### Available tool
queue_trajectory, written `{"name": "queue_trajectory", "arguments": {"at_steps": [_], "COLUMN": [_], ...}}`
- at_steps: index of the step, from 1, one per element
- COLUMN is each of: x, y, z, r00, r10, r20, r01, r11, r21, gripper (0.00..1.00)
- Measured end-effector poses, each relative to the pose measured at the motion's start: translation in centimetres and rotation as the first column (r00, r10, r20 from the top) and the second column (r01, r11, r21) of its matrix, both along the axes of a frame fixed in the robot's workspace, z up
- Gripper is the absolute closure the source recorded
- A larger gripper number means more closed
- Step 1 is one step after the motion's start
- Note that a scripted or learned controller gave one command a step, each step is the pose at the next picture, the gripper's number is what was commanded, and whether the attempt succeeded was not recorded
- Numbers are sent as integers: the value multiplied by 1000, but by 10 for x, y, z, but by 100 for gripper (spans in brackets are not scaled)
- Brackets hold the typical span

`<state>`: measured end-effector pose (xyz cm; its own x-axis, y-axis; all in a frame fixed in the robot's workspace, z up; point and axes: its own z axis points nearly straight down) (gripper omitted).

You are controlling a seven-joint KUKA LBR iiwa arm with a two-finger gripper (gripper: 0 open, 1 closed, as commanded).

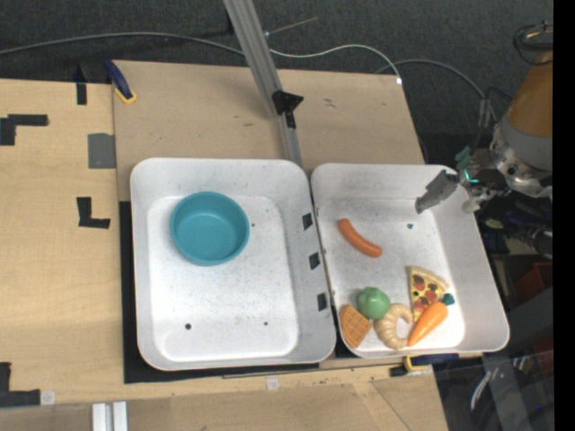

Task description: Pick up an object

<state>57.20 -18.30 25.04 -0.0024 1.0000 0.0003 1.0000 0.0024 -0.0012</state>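
Note:
The right bin (395,182) holds several toy foods. An orange-red sausage (359,238) lies near the bin's middle. At the front sit a pizza slice (426,286), a carrot (429,321), a green vegetable (374,302), a beige piece (393,327) and a waffle-like piece (356,326). My gripper (455,195) hovers over the bin's far right corner. It is open, with one grey finger (437,190) pointing down-left and nothing between the fingers. It is well apart from every toy.
The left bin (153,330) holds a blue bowl (209,227). A grey metal pole (256,52) slants down to the seam between the bins. Cables run across the dark floor at the back.

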Motion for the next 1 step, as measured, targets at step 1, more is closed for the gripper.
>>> {"name": "queue_trajectory", "arguments": {"at_steps": [1], "x": [0], "y": [0], "z": [0], "r00": [1000], "r10": [0], "r20": [0], "r01": [0], "r11": [1000], "r21": [0], "gripper": [0]}}
